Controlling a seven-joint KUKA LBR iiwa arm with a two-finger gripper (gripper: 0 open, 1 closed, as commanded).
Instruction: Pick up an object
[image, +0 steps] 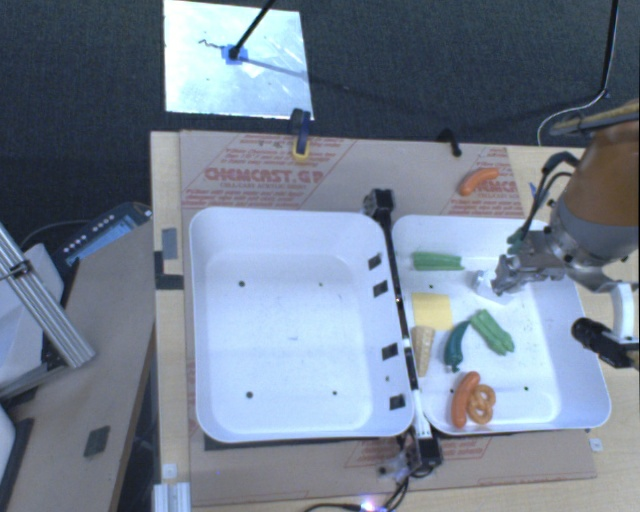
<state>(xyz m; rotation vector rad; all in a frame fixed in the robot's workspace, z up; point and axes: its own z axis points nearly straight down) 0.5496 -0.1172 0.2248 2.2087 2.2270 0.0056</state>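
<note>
green pepper (493, 331), small and elongated, lies in right bin (570, 400); jaws' (503, 281) state unclear.

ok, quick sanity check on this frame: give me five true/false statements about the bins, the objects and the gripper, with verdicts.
1. All the toy food in bins lies in the right bin. True.
2. The gripper hovers over the left bin. False: it is over the right bin, near its upper middle.
3. An orange hot dog lies on the bench outside both bins. True.
4. The yellow cheese slice lies in the left bin. False: it is in the right bin, by the divider.
5. The pretzel sits at the right bin's far edge. False: it is at the near edge.
</note>
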